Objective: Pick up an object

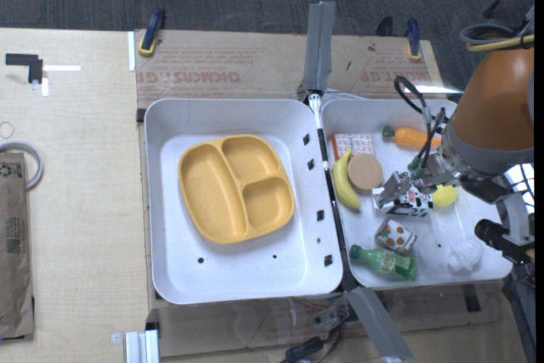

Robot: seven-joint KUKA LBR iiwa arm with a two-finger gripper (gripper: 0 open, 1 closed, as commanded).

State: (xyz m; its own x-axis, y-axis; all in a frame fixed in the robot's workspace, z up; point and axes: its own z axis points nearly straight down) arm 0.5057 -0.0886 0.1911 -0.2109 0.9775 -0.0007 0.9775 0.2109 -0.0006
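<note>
Nearest, at six o'clock in the right bin (476,276): green bottle (384,262), long axis running nine to four, neck toward nine. Farther, gripper (405,191) low over a small black-and-white carton (414,201) mid-bin; jaws' state cannot be told. Best to descend straight, centre on the carton, close gently. Beyond, banana (343,180) upright, twelve-to-six.

Lit evenly and brightly from overhead, with only soft, short shadows under the yellow three-compartment plastic tray (237,188). Mild glare on the two shallow white plastic bins (161,208) (whites nearly washed out). Slightly soft, grainy throughout; blurred on the large orange arm band (501,102) nearest the lens.
</note>
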